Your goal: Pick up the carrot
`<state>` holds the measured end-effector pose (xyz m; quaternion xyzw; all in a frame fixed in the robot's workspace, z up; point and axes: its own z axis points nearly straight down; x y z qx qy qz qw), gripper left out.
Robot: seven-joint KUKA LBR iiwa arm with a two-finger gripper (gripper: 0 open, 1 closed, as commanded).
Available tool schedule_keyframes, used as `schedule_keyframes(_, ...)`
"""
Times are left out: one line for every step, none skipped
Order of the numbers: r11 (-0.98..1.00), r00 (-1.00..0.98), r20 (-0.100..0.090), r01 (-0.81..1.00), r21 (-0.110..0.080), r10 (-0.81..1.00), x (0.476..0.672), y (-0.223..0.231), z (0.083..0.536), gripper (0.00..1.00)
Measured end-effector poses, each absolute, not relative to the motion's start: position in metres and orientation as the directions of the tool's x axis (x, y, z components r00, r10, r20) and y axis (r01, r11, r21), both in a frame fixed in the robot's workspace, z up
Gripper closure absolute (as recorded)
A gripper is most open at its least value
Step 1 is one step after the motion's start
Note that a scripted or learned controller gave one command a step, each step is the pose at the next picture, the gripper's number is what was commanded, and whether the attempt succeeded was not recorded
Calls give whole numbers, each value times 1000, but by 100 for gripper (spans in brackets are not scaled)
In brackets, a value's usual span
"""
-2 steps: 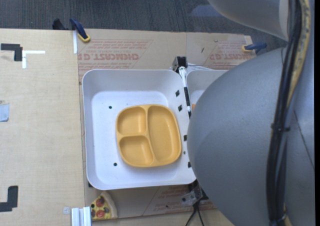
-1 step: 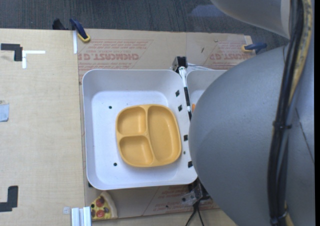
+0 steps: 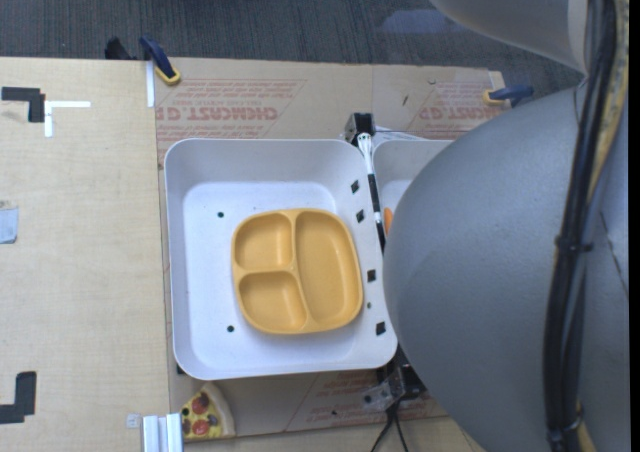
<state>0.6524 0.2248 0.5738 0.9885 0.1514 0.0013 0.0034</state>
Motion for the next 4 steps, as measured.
schedule_keyframes(-952,952,0,305,10,305,654,225,581,100)
schedule_keyframes(-950,951,-1,310,14,310,655,225,588,100)
schedule_keyframes(-951,951,-2,310,14,310,655,225,587,0)
schedule_keyframes(-980,980,-4,198,1,198,636,210,540,0)
